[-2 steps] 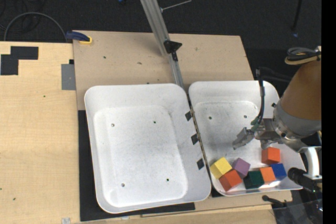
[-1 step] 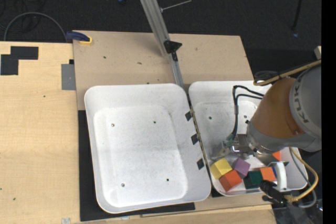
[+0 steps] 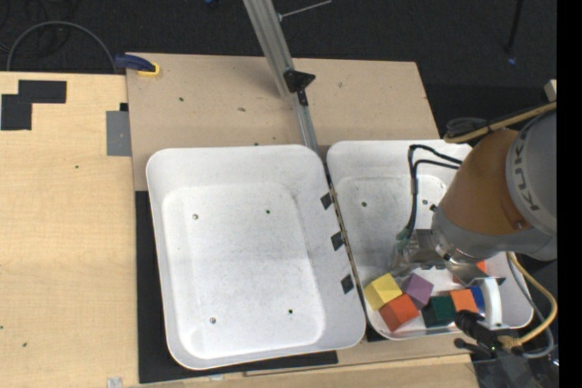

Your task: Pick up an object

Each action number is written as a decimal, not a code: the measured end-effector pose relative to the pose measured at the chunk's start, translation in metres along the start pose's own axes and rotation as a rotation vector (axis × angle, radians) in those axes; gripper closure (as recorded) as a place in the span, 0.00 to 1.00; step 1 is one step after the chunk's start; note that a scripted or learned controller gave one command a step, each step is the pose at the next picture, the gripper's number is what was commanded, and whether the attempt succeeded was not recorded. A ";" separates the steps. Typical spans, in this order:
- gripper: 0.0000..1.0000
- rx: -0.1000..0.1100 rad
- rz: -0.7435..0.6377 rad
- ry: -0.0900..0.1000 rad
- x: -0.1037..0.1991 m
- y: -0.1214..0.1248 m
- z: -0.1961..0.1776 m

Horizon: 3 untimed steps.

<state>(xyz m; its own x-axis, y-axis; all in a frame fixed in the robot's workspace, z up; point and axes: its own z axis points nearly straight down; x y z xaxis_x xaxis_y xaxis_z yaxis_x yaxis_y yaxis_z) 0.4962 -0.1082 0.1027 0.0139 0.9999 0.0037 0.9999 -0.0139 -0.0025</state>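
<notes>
Coloured blocks cluster in the near corner of the right bin (image 3: 382, 177): a yellow block (image 3: 384, 289), red block (image 3: 398, 312) and purple block (image 3: 419, 287). The gripper (image 3: 411, 255) hangs just above the purple block; whether its jaws are open or closed I cannot tell. This looks like the approach step; next it needs a descent centred on one block.

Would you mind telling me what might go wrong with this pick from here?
The blocks sit packed together in the right bin's near corner: yellow block, purple block and red block touch, so the claw may nudge neighbours or grab two. The bin wall close by could also block its descent.
</notes>
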 end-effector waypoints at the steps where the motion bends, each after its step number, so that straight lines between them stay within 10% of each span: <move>1: 1.00 -0.007 -0.018 -0.002 0.042 0.001 -0.091; 2: 1.00 0.003 -0.020 0.000 0.111 -0.009 -0.089; 3: 1.00 -0.005 -0.023 0.001 0.192 -0.012 -0.169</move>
<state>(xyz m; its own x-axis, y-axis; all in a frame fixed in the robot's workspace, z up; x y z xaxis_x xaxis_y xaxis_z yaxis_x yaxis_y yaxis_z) 0.4876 0.0829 0.2725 -0.0092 0.9999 0.0042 1.0000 0.0092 0.0027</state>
